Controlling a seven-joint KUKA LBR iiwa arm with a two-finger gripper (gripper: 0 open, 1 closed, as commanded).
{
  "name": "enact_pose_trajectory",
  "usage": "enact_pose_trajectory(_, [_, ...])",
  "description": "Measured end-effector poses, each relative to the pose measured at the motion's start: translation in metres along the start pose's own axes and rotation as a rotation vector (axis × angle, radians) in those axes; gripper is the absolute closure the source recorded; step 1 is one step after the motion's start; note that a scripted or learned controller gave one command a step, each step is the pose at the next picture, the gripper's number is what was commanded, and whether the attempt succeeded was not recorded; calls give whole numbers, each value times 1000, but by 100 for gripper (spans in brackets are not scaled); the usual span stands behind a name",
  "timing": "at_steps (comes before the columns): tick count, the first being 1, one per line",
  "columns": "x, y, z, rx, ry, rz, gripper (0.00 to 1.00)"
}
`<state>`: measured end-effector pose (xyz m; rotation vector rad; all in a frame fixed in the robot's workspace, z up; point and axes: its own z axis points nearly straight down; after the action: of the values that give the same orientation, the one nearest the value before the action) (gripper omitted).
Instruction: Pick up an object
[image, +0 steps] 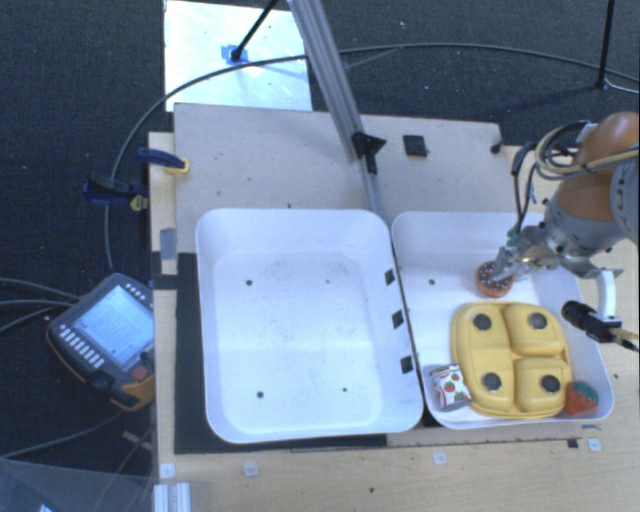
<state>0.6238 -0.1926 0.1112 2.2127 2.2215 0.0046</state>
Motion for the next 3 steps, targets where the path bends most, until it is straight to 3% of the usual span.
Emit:
enact_pose_trajectory(1, [1, 2, -65, -2, 0, -1, 100])
enact_pose_trajectory(3, [0, 8, -137, 2, 1, -2, 100])
